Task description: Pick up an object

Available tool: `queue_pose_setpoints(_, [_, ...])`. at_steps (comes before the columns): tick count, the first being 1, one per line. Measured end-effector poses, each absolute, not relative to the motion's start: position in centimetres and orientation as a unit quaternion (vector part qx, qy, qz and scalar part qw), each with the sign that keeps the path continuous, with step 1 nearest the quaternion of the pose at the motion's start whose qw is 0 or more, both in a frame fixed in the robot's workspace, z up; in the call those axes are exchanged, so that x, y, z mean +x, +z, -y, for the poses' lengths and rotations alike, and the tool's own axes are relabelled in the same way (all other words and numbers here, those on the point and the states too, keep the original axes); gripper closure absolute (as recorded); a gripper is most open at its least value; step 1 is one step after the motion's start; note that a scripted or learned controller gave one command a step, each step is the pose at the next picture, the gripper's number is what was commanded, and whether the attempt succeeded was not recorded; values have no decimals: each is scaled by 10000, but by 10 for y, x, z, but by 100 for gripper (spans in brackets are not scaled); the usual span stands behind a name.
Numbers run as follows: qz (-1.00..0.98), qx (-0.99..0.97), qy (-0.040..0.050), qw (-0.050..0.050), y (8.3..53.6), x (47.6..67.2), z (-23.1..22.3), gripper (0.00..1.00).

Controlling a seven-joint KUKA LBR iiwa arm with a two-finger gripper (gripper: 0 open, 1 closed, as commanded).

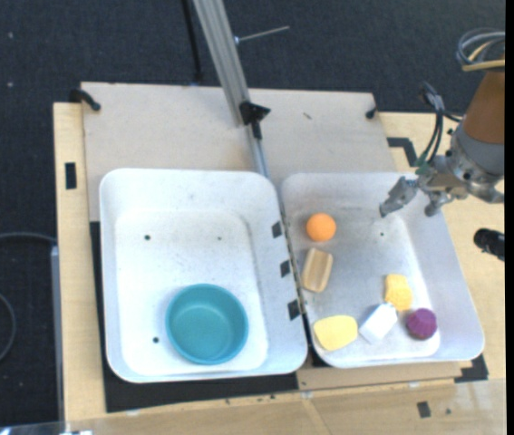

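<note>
The right bin (pixel 447 270) holds several small objects. An orange ball (pixel 321 227) lies near its left wall, with a tan block (pixel 316 269) just below it. Along the front lie a flat yellow piece (pixel 334 332), a white block (pixel 378 321), a small yellow block (pixel 399 291) and a purple ball (pixel 421 323). My gripper (pixel 412 202) hangs over the bin's upper right part, open, with nothing between its fingers. It is well to the right of the orange ball and above the small yellow block.
The left bin (pixel 130 243) holds a blue bowl (pixel 207 323) at its front. A slanted metal rail (pixel 225 53) runs down to the gap between the bins. Cables (pixel 438 125) hang beside the arm's wrist at the right.
</note>
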State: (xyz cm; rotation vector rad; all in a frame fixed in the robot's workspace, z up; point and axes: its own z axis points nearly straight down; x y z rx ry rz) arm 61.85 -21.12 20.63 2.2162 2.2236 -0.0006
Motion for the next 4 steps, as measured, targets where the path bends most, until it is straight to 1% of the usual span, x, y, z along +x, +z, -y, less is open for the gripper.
queue_pose_setpoints(1, [-7086,7056,-6,11,206,618,211,0])
queue_pose_setpoints(2, [-7075,7067,-19,-14,147,611,207,0])
queue_pose_setpoints(3, [-7070,7072,-16,-5,98,610,208,0])
queue_pose_setpoints(4, [-7070,7072,5,31,113,612,209,100])
